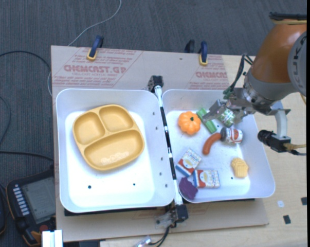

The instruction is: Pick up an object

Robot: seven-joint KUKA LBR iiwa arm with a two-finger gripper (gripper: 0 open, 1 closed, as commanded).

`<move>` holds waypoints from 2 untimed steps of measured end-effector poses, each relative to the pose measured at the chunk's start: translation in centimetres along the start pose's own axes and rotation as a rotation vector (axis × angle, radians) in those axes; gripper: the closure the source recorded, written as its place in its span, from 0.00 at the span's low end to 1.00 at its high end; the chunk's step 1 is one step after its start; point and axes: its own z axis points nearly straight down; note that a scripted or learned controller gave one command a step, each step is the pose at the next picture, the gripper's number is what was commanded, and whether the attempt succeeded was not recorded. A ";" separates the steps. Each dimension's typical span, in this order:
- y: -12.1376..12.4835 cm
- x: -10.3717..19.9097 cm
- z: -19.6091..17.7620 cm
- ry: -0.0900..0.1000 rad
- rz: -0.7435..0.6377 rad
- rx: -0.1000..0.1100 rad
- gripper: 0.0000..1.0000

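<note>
My gripper (222, 115) hangs low over the back of the right bin (257, 156), under the arm's orange band. A green object (206, 120) lies partly under it on its left side. Just below the gripper are a small red and white can (236, 135) and a brown sausage (211, 142). An orange pumpkin (189, 122) sits to the gripper's left. Nearer the front lie a yellow corn piece (239, 167), two small cartons (189, 161) (208, 178) and a purple item (187, 188). I cannot make out whether anything is held.
The left bin (72, 189) holds a yellow divided plate (108, 136). A black divider rail (166, 138) runs between the bins. A black camera mount (273, 138) sticks out at the right bin's right wall. Clamps (202, 53) hold the board at the back.
</note>
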 end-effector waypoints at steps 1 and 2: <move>2.8 -1.3 11.2 0.000 0.000 0.002 0.00; 6.2 -1.4 13.5 -0.001 0.000 -0.003 0.00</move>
